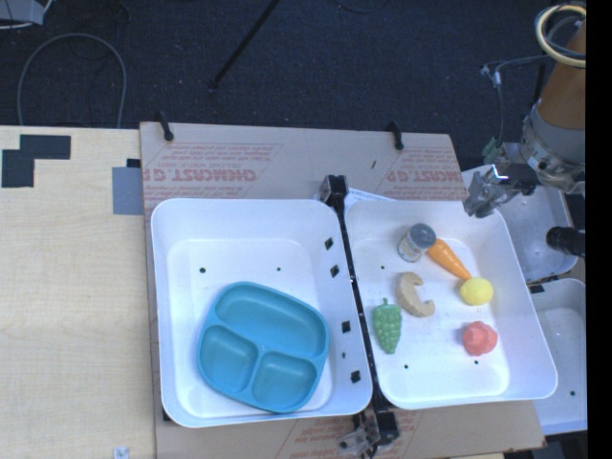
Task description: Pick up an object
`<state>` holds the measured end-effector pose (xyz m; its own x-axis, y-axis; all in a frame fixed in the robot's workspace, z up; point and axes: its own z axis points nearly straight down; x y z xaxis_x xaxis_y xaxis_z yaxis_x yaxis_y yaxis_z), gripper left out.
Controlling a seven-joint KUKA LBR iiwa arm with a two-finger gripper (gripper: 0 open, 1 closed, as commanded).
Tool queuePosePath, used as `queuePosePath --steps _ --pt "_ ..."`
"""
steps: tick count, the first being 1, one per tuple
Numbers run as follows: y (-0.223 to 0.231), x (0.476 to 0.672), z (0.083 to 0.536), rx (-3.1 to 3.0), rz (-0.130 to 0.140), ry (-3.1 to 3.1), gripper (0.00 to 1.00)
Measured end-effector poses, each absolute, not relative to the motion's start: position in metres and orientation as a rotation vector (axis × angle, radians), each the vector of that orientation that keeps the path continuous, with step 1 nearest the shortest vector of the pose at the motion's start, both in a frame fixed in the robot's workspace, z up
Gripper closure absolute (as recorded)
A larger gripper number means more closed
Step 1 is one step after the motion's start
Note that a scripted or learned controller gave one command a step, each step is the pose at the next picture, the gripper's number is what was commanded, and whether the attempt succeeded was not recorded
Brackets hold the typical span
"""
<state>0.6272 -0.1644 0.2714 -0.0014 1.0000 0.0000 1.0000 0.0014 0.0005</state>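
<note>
a view from above, at a slant, onto a pale wooden bench (67,285) that carries a sheet of brown cardboard (287,165). two shallow white bins sit side by side on the cardboard, touching along their inner edges.

the left bin (177,223) holds a blue divided plate (263,345), with three compartments, lying flat in its lower half.

the right bin (521,357) holds five small toy foods, all loose and apart from the tool. a small grey tin can (416,242) lies near the upper middle, and an orange carrot (448,258) lies just beside it, touching or nearly touching it on the right. below the carrot's tip is a yellow lemon (476,292). to the left of the lemon, near the bin's centre, lies a curved tan piece (415,295), and just beside that, lower left, a green bunch of grapes (387,326). a red strawberry-like piece (480,338) lies toward the lower right.

the grey arm, with its orange band (564,89), comes in at the upper right. its tool (486,197) hangs over the upper right corner of the right bin, above the rim, well apart from every toy. nothing sits between its fingers; how far apart they stand cannot be told from this angle.
</note>
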Motion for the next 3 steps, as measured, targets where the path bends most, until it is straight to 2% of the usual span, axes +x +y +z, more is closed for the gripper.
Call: queuePosePath --steps 2,3 --pt "-0.052 0.622 0.275 2.220 -0.003 2.228 1.00" --pt "0.010 0.622 0.260 2.219 -0.004 2.230 1.00"
